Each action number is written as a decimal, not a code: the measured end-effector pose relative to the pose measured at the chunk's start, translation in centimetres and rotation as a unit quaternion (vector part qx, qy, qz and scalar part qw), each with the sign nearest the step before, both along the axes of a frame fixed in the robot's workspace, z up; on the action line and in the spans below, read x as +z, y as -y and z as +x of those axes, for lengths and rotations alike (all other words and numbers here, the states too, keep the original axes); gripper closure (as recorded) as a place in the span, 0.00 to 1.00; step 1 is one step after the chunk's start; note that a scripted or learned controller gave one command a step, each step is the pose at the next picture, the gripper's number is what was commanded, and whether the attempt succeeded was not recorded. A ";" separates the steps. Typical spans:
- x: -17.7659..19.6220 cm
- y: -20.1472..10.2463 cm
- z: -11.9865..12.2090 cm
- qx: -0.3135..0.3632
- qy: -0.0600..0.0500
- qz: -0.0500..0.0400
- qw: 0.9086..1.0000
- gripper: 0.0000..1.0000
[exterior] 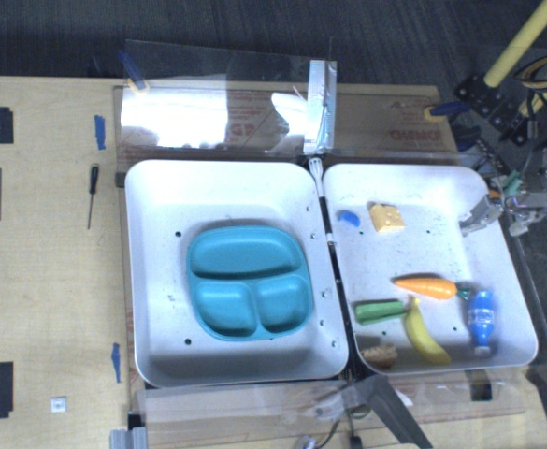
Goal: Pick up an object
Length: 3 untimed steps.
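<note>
The things to pick lie loose in the right bin [423, 190], none of them in the gripper's grasp. An orange carrot [424, 288] lies crosswise near the bin's middle. Just below it, at about 6 o'clock, a yellow banana [424, 336] curves downward. Its upper end is close beside a green vegetable-like piece [380, 311], which lies at about 7 o'clock. A small brown item [379, 352], too indistinct to name, sits by the bin's lower edge under the green piece. A blue bottle [481, 319] lies at about 4 o'clock, near the carrot's right tip. Toward 11 o'clock a pale yellow block [386, 217] rests on the bin floor, with a small blue object [348, 219] just beside it at its 9 o'clock.

The gripper [486, 211] is at the right bin's 2 o'clock rim, well apart from every object. Whether it is open or closed cannot be told from this view.

The left bin [161, 204] touches the right one along their shared edge and holds a teal divided plate [248, 279] at its centre. Both bins sit on the light wooden table [39, 279]. A thin dark tool [93, 195] lies on the table at the left bin's 9 o'clock side. A clear plastic sheet [217, 110] stands behind the left bin at 12 o'clock.
</note>
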State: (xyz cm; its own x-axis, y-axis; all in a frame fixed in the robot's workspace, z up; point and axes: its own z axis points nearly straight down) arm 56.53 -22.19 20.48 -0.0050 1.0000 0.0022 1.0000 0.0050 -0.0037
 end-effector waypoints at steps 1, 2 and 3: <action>-1.4 -5.2 -4.6 0.040 0.000 0.001 0.999 0.00; -8.0 -6.3 -5.4 -0.019 -0.003 0.001 1.000 0.00; -11.8 -8.9 -5.6 0.103 0.003 -0.001 0.995 0.00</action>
State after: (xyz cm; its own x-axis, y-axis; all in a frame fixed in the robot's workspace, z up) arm 50.88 -13.26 8.71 -0.2099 0.9777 -0.0010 0.9777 0.2099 0.0028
